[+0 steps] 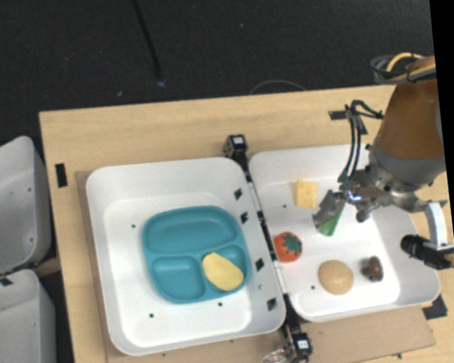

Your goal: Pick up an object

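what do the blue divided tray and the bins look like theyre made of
Blue tray: probably moulded plastic, with an even teal colour, rounded compartments and a soft satin look. White bins: likely thin formed plastic, smooth and slightly glossy, with rounded corners and a raised rim. Neither can be confirmed by sight alone.

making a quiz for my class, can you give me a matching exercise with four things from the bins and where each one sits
Things:
1. yellow lemon-shaped piece
2. red tomato
3. yellow cheese block
4. small dark brown piece

Places:
A. right bin, near its left wall beside the divider
B. right bin, lower right, next to the tan round piece
C. on the blue tray in the left bin
D. right bin, upper part, left of the hand

Pairs: 1-C, 2-A, 3-D, 4-B
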Controlling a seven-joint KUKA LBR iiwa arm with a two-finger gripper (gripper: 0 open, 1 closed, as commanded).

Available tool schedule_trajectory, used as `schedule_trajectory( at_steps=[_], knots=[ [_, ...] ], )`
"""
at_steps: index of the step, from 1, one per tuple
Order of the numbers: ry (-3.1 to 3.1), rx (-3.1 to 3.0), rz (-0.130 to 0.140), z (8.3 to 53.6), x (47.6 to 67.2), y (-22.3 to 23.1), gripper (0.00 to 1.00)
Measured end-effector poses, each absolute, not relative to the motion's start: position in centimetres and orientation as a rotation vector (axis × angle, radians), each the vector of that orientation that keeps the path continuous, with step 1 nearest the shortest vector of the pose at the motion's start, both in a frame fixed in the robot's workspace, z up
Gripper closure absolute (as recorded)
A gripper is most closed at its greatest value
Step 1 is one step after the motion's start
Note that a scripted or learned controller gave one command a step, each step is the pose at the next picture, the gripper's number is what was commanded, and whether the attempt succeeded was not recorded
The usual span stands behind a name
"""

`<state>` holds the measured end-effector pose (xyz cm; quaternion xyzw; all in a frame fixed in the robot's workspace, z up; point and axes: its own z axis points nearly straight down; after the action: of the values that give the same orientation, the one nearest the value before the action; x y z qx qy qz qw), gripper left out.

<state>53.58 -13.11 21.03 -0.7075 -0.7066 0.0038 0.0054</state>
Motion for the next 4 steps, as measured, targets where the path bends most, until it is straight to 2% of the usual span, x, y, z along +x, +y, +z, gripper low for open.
schedule_trajectory(
  at_steps=[1, 2, 3, 4],
  knots=[
    [-2.224, -2.220, -0.001, 21.7, 53.9, -13.1, 0.00],
    [-2.218, -2.224, 0.005, 17.3, 54.4, -13.5, 0.00],
    [-2.214, -2.232, 0.007, 11.9, 53.9, -12.9, 0.00],
    [-2.215, -2.236, 0.006, 10.1, 53.9, -13.3, 0.00]
  ],
)
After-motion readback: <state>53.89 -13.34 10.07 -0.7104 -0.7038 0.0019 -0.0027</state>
